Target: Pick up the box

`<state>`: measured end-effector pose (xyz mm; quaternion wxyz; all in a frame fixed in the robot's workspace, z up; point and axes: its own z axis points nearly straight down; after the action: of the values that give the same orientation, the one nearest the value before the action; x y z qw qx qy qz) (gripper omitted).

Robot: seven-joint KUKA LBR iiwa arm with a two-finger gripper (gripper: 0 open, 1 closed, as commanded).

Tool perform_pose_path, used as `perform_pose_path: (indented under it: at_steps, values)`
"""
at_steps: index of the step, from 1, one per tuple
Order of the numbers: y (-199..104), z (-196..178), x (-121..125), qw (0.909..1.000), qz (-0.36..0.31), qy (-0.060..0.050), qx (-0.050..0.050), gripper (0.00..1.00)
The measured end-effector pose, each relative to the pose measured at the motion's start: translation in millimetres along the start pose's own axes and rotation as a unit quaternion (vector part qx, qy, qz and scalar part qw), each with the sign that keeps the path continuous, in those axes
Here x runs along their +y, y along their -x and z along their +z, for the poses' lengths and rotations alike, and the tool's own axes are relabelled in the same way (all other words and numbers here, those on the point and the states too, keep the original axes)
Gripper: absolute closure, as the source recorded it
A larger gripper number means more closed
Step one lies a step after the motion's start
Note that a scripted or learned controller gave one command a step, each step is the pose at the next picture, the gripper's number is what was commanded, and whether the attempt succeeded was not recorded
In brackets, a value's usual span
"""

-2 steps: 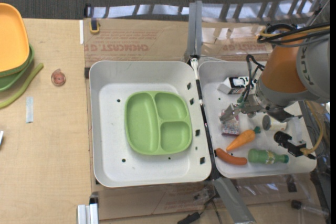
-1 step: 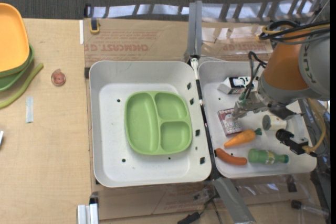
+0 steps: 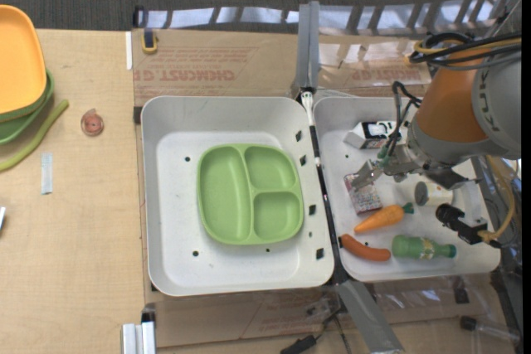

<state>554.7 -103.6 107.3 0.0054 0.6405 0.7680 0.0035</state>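
Cardboard sheet (image 3: 249, 317) at the front edge lies under both bins, prob. to pad the bench (image 3: 75, 244). Far left, an orange plate (image 3: 18, 58) is stacked on a green one, parked well apart from the bins, so out of play. A small pink disc (image 3: 92, 123) lies near it.

Left bin (image 3: 166, 278) holds a green divided tray (image 3: 250, 195), flat and centred; not part of this job.

Right bin (image 3: 332, 122) carries the clutter. The box (image 3: 376, 130), black & white, lies flat near the back wall, apart from the rest. Below it sits a patterned packet (image 3: 363, 195), then a carrot (image 3: 380, 218), a red pepper (image 3: 365, 249) and a green bottle (image 3: 423, 247) along the front.

The hand (image 3: 386, 164) hangs low between box and packet, arm reaching in from the right. Its tip looks nearer the packet than the box, though it's blurred here, and I can't tell whether it is spread or pressed together. Nothing visibly held; the box isn't lifted yet, and a shift toward the back wall seems needed.
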Motion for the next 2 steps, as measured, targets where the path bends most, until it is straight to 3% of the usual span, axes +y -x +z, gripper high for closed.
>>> perform_pose_path:
  at_steps: [1,2]
  values:
    - [-4.3,16.1,9.6,0.9999,-0.014,-0.007,0.002,0.0]
    - [-3.0,7.5,9.2,0.9999,-0.013,-0.007,0.002,1.0]
